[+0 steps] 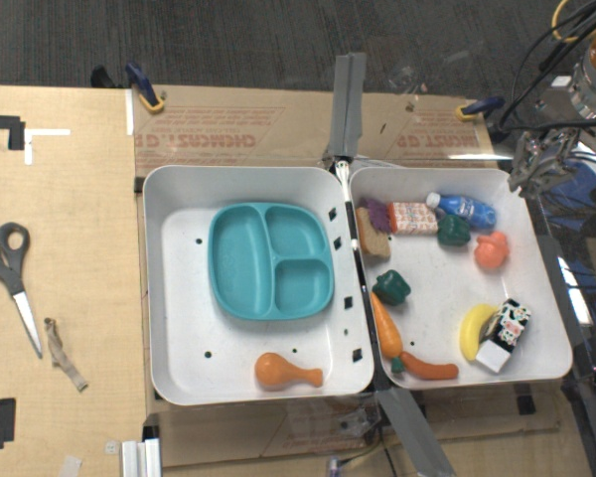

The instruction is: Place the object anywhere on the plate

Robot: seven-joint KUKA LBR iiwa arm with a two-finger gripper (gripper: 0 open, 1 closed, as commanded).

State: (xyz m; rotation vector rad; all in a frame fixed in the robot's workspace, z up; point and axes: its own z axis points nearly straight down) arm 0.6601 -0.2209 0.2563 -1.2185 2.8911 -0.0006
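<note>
- Left shallow white bin [169, 296]: holds a teal plastic plate with three compartments [272, 260], lying flat in the bin's middle.
- Same bin, lower edge of the frame: an orange pear-shaped toy with a narrow neck [286, 371], lying on its side just below the plate and apart from it.
- Right shallow white bin [536, 296]: holds the loose toys listed below.
- Upper part of the right bin: a purple item [378, 214], a tan bread-like slab [372, 235], a pink-and-white printed packet [413, 217], a blue plastic bottle with a white cap [464, 208], a dark green lump [453, 230], and an orange rounded toy [491, 251].
- Lower part of the right bin: a dark green pepper-like toy [391, 287], an orange carrot [383, 328], a red-orange chilli shape [426, 368], a yellow banana [474, 331], and a black-and-white carton [504, 333] touching the banana.
- Gripper [541, 162]: at the upper right of the frame, above the right bin's far corner, well apart from every toy and from the plate; whether its fingers are parted or closed cannot be told.
- Wooden bench at the left of the frame: grey-handled scissors [10, 271].
</note>
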